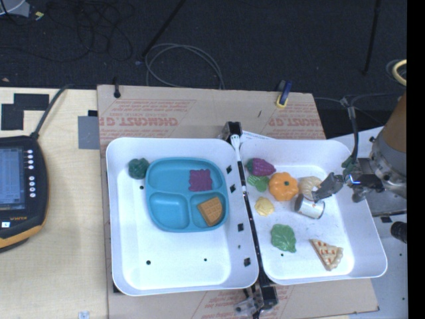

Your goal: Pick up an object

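The right bin [362,258] holds purple grapes [261,167], a green vegetable [257,181], an orange pumpkin [283,187], a small yellow piece [264,207], a green leafy piece [283,237], a waffle slice [327,253], a cream-coloured piece [307,185] and a silver can [310,209] lying on its side. My gripper [327,187] reaches in from the right, low over the bin. Its dark tip sits just right of the cream piece and just above the silver can. I see nothing lifted.
The left bin [126,244] carries a blue divided tray [174,208] with a purple piece [200,179] and an orange waffle [211,211], plus a dark green piece [138,168] at its far left corner. A pendant [16,188] lies on the bench at left.
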`<state>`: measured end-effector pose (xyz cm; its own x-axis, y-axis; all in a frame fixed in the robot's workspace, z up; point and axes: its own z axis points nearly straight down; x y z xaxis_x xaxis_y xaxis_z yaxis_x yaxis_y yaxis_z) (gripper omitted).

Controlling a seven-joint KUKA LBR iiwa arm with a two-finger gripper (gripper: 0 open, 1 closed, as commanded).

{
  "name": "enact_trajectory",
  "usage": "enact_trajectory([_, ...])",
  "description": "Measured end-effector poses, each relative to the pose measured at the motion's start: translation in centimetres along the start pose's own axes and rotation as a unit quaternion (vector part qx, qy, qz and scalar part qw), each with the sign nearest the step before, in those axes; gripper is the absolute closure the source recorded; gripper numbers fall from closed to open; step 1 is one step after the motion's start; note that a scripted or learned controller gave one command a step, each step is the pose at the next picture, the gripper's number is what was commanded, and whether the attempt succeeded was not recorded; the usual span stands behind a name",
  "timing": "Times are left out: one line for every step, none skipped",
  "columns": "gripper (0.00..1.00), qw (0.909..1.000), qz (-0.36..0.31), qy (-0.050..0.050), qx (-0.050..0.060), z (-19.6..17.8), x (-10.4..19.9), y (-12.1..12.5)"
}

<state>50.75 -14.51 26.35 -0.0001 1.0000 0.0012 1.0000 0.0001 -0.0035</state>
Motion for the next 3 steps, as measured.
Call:
enact_trajectory([0.0, 1.0, -0.001, 0.0, 0.001, 18.3, 2.7, 3.1])
enact_trajectory([0.0, 1.0, -0.002, 0.0, -0.002, 17.6, 6.0, 8.8])
enact_trajectory([0.0, 0.9998, 0.004, 0.0, 0.018, 18.0, 5.8, 12.9])
